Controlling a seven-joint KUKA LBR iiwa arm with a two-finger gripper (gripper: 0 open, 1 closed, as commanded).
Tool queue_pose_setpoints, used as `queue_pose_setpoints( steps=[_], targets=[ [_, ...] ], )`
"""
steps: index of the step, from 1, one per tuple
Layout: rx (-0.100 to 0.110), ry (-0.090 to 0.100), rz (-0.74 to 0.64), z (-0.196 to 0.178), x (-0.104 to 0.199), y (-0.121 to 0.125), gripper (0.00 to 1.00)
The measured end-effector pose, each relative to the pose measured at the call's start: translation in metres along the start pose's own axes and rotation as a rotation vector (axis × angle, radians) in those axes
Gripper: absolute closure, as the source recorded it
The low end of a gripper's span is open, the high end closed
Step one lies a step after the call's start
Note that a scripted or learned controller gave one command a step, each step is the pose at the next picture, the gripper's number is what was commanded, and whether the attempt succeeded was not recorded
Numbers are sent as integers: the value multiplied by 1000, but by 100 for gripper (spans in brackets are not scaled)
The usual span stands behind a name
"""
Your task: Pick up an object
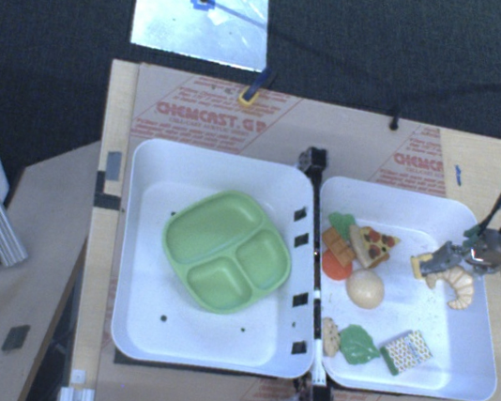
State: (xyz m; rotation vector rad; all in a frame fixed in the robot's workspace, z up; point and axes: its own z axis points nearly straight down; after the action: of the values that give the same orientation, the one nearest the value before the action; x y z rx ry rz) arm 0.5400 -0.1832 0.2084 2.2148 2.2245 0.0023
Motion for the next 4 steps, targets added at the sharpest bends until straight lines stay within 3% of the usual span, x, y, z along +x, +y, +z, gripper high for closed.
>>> queue_pose_setpoints(
  steps=[1, 3, 4],
  targets=[
    [0, 0, 0, -16, 0, 1, 100],
    [1, 1, -1, -19, 80, 18, 100],
    [2, 2, -4, -6, 136, 24, 100]
  ],
)
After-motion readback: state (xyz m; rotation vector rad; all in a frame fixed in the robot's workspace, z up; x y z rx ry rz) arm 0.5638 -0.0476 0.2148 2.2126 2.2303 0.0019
